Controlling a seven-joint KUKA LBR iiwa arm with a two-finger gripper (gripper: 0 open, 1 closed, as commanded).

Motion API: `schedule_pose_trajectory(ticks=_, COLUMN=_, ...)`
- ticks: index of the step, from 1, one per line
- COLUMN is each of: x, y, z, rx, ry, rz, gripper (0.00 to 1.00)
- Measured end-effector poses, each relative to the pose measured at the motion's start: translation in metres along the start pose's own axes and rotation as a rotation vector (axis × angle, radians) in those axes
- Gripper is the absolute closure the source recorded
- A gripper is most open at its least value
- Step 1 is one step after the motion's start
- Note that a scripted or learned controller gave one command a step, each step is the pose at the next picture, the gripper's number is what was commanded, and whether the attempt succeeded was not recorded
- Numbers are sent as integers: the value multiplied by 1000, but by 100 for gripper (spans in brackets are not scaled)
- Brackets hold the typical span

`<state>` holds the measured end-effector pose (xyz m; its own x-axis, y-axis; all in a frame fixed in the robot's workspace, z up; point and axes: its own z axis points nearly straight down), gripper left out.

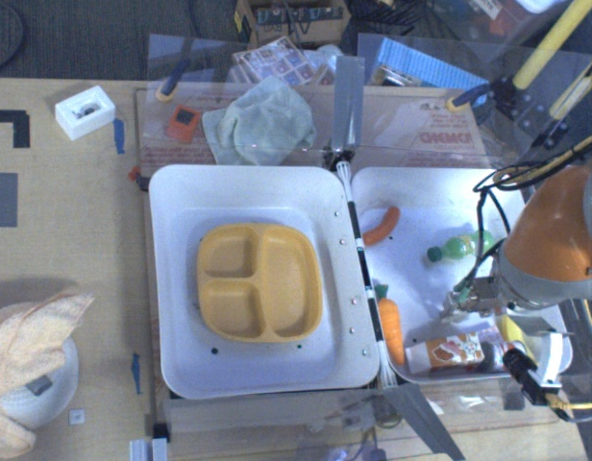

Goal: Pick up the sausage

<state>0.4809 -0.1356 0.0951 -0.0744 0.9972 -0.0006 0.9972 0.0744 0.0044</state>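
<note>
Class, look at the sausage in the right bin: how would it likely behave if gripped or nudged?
The sausage looks smooth and rounded, so it may slip or roll. Its gentle curve probably limits rolling. It seems small and light, lying against the bin wall, which could hinder a grip.

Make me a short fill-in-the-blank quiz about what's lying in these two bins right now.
1. The sausage lies in the ____ bin, seen from the camera.
2. The yellow tray has ____ compartments.
3. The carrot lies against that bin's ____ wall.
4. The bottle is lying ____ the bin's near wall.

Answers: right; three; left; along
</note>
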Motion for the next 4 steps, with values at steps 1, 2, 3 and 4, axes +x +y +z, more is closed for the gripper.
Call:
schedule_pose_trajectory(ticks=1, x=46, y=17, z=-111, rx=11, ry=1, rz=100, gripper=100)
schedule_pose_trajectory(ticks=2, x=15, y=57, z=-168, rx=10, ry=0, rz=49, gripper=100)
schedule_pose_trajectory(ticks=3, x=33, y=15, z=-146, rx=13, ry=3, rz=-83, gripper=100)
schedule_pose_trajectory(ticks=4, x=31, y=55, z=-156, rx=7, ry=0, rz=-274, gripper=100)
